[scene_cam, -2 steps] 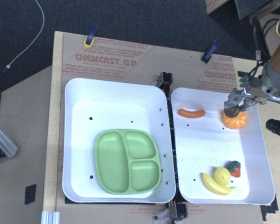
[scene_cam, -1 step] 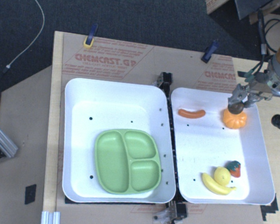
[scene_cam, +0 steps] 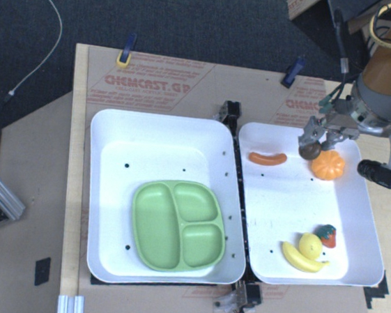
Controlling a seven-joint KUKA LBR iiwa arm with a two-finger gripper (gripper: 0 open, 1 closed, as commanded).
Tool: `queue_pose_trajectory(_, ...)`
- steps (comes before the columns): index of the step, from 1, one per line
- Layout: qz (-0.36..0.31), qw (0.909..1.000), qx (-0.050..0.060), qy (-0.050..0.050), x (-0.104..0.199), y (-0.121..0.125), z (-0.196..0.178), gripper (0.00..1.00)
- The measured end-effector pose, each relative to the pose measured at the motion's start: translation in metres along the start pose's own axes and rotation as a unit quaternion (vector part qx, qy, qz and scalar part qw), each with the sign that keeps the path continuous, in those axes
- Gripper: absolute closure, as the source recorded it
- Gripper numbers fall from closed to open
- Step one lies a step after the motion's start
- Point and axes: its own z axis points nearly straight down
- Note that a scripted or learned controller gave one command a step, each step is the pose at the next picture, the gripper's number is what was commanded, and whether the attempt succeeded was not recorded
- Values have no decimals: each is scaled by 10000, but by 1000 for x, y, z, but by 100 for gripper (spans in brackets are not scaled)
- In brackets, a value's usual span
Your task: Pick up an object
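In the right bin (scene_cam: pixel 351 272) lie an orange sausage (scene_cam: pixel 267 158) at the far left, an orange pumpkin (scene_cam: pixel 328 166) at the far right, and near the front a yellow banana (scene_cam: pixel 301 258), a yellow lemon (scene_cam: pixel 310 245) and a red strawberry (scene_cam: pixel 327 235) close together. My gripper (scene_cam: pixel 312 145) hangs over the bin's far side, just left of the pumpkin and right of the sausage. Nothing shows between its fingers.
The left bin (scene_cam: pixel 102 177) holds a green divided plate (scene_cam: pixel 177 224). A black clamp (scene_cam: pixel 230 111) sits between the bins at the back. Blue and yellow clips (scene_cam: pixel 126 52) hold the cardboard sheet at its far edge.
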Motion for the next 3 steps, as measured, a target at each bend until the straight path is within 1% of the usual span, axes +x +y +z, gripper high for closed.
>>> queue_pose_trajectory(1, -5, 10000, -4, 2, 50, 0, -8, 100)
queue_pose_trajectory(2, -9, 10000, -10, 1, 108, 4, -11, 100)
queue_pose_trajectory(3, 2, 10000, 8, -4, 154, -7, -10, 100)
